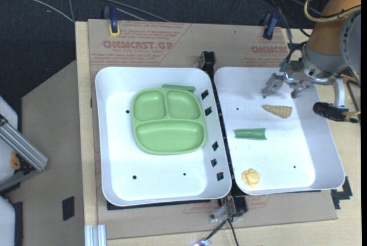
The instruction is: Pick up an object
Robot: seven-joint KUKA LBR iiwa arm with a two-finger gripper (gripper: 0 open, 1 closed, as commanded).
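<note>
Over the right bin (321, 147), near its far edge, the gripper (285, 85) hangs with its two fingers spread apart and nothing between them. Just below it in the view, and apart from it, lies the closest candidate: a small tan wedge (278, 110), shaped like a cone or a slice, flat on the bin floor.

By its look the wedge is a light toy piece, probably hard plastic or foam, with little weight to fight and nothing fragile about it. Its taper is the trouble: pinched near the narrow tip it could squirt out, so I would close across the wider end, fingers set on the two long sides. It sits low, so the fingertips must come nearly down to the floor.

Two other things share this bin. A green bar (250, 133) lies near the middle, long and slim, likely stiff, and best taken across its short width. A yellow lump (250, 177) sits near the front edge, rounded and perhaps slippery.

The bin floor is smooth white, so a nudged piece may slide rather than stay put. All three pieces are well apart from each other and from the walls, leaving free room for the fingers on each side.

The left bin (114, 170) holds a green divided plate (168, 121), with a dark green strip (179, 88) at its far rim. Both bins rest on a worktop (92, 124) of brown board, clamped at the back.
</note>
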